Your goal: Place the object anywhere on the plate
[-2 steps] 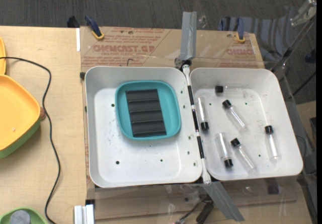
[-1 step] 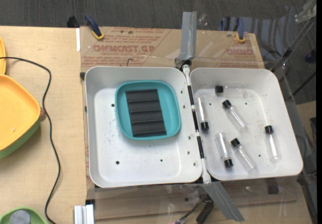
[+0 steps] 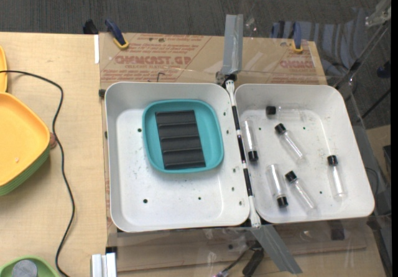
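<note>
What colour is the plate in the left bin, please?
The plate is teal, with a dark grey ribbed centre, seen clearly in the camera view.

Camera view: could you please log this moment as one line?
plate: teal, left bin, holds dark ridged insert | vials: six, black caps, loose in right bin | placement: not yet done

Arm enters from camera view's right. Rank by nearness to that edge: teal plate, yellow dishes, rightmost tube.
1. Rightmost tube, right bin, far right.
2. Teal plate, left bin.
3. Yellow dishes, bench's left edge.
</note>
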Controlling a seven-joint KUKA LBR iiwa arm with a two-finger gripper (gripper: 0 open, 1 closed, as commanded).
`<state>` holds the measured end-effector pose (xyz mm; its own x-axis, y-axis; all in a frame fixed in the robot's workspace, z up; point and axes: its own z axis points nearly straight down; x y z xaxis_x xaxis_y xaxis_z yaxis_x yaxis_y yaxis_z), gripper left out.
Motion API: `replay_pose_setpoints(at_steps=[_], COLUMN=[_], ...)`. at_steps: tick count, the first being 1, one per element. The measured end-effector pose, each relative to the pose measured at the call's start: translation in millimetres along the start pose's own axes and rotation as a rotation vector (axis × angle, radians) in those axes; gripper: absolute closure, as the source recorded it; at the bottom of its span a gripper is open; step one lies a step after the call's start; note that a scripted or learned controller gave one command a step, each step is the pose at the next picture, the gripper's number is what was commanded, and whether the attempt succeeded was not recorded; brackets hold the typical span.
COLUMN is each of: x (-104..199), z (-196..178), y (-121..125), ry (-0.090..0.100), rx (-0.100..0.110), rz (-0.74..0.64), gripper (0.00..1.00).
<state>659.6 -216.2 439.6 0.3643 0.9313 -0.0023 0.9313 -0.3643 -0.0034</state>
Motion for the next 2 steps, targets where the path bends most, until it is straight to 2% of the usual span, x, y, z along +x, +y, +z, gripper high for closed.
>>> replay_pose_setpoints(at_steps=[2], x=[1.0], z=[-0.2], y=[-0.8], ry=[0.001], rx=[0.000], rz=[0.280], gripper=[0.00])
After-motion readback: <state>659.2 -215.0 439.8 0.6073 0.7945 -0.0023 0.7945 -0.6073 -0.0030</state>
